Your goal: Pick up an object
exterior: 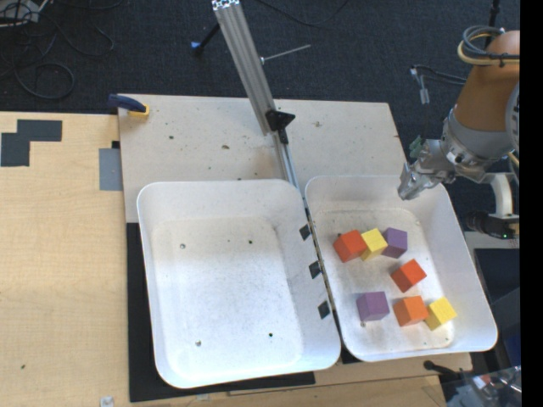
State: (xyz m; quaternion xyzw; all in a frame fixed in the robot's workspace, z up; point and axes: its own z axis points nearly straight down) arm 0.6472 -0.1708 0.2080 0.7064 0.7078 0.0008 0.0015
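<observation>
The tool point(413, 185) hangs over the upper right corner of the right-hand white plastic bin point(475, 265), at the frame's right, above every block; whether it is apart or together I cannot tell. This looks like the approach step. Nearest lies the small purple cube point(395, 242), mid-bin, touching a yellow cube point(373, 242). Being a cube, it has no long axis; its edges sit slightly skewed to the bin walls. The next move calls for descending down-left.

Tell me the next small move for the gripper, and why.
Probably shift the gripper inward over the right white bin toward the purple cube, then lower. It hangs at the bin's far right rim, with nothing beneath it, while the cubes sit nearer the bin's middle, that purple one closest.
</observation>
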